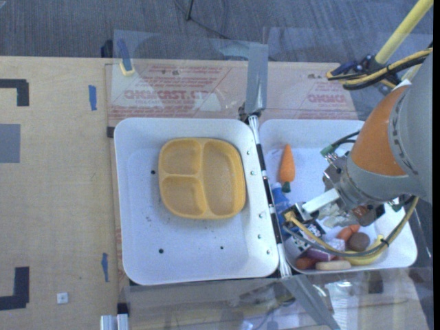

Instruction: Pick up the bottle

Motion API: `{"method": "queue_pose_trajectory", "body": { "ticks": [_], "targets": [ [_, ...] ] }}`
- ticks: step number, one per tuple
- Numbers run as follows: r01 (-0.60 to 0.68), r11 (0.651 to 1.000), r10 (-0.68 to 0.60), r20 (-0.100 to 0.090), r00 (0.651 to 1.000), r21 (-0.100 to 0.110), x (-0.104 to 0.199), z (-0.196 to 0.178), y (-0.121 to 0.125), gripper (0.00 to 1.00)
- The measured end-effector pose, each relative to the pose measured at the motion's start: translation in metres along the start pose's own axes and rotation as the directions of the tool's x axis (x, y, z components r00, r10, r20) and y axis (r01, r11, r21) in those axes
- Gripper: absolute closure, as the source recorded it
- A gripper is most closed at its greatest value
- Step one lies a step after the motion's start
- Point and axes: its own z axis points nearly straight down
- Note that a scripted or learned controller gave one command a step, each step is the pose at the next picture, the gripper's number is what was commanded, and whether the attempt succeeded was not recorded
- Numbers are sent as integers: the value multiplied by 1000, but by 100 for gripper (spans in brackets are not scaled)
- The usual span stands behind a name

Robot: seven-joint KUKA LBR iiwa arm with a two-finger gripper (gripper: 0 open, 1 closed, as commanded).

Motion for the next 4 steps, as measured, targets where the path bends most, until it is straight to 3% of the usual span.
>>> {"method": "queue_pose_trajectory", "body": {
  "ticks": [1, 2, 3, 4],
  "targets": [
    [-201, 980, 201, -2, 980, -2, -2, -5, 4, 100],
    [-297, 955, 297, -1, 955, 0, 28, 0, -50, 100],
    [-297, 955, 297, -1, 955, 0, 28, 0, -50, 0],
    [-174, 984, 173, -35, 984, -44, 60, 36, -85, 0]
  ]
}}
